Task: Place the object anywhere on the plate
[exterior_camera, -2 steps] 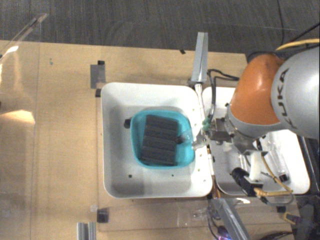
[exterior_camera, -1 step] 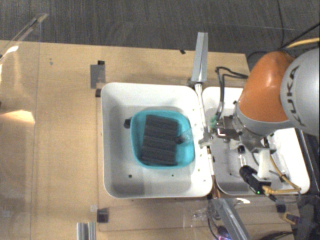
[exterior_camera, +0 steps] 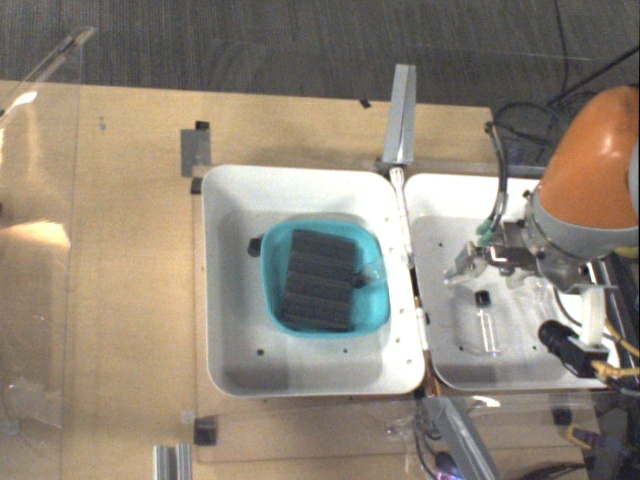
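- Even, bright overhead light; white bins (exterior_camera: 300, 193) near overexposed.
- Glare patch on worktop (exterior_camera: 110, 268) at far left, with a streak on the clear panel (exterior_camera: 60, 53) above it.
- Soft shadows inside bin walls.
- Whole frame slightly soft, low resolution; floor (exterior_camera: 250, 18) grainy.

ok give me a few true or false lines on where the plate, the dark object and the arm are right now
1. The teal plate lies in the left bin. True.
2. The dark ridged block lies on the bench outside both bins. False: it rests on the plate.
3. The gripper is over the right bin. True.
4. The gripper holds the dark ridged block. False: the block is on the plate, apart from the gripper.
5. The arm reaches in from the view's left. False: from the right.
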`<state>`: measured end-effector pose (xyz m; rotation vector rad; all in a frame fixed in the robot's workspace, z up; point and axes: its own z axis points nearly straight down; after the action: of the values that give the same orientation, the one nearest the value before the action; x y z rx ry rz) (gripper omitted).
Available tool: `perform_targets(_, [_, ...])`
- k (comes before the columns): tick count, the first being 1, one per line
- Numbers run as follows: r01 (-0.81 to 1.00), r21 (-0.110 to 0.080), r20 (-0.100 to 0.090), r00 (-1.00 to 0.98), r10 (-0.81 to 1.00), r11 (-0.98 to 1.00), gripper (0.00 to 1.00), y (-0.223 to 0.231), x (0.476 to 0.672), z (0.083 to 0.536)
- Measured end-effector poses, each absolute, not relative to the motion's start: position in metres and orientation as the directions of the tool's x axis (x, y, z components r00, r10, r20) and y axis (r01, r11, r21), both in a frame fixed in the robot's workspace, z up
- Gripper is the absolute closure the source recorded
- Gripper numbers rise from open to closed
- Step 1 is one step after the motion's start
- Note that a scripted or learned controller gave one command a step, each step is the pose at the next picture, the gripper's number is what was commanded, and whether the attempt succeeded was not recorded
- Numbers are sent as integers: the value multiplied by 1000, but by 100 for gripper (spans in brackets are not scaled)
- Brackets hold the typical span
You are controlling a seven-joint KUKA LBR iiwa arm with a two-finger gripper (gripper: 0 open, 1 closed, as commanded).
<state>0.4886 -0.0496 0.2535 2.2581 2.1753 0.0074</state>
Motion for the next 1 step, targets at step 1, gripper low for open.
perform_targets(1, [991, 13, -1, 136, 991, -136, 0, -85, 489, 364])
